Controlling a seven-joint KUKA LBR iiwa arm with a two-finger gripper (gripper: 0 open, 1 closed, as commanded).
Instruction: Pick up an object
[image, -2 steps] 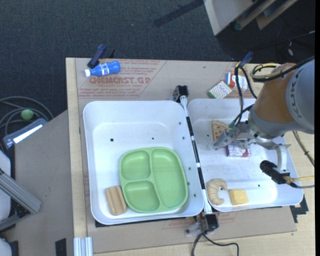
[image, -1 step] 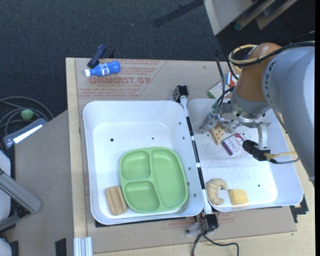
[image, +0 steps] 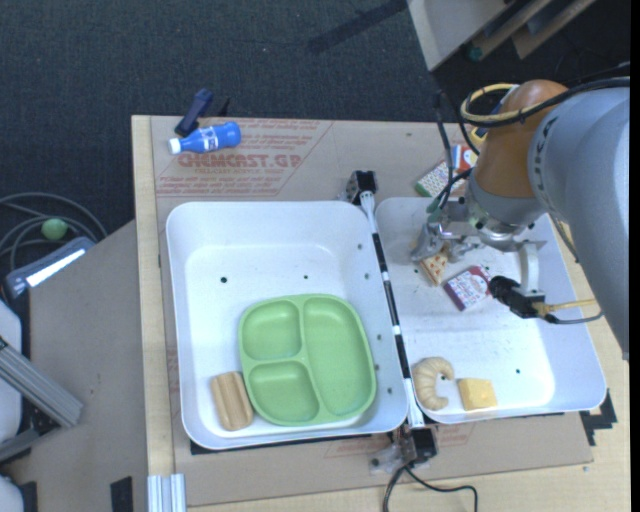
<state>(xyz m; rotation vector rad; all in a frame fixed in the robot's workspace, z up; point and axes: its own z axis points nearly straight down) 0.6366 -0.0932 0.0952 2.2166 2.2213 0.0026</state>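
My gripper (image: 441, 243) reaches down into the far left part of the right bin (image: 560, 390). Just below its tip lies a small tan holed cracker-like piece (image: 435, 268), touching or nearly touching it. A maroon packet (image: 465, 288) lies right beside that piece. Near the bin's front sit a toy croissant (image: 432, 382) and a yellow block (image: 477, 394). The left bin (image: 200, 240) holds a green divided plate (image: 303, 358) and a tan bread-like bar (image: 232, 400) at its front left.
A blue and white bottle (image: 205, 137) lies on the cardboard behind the left bin. A small green patterned item (image: 433, 180) sits behind the right bin. The divider rim (image: 385, 290) between the bins runs close to the gripper's left.
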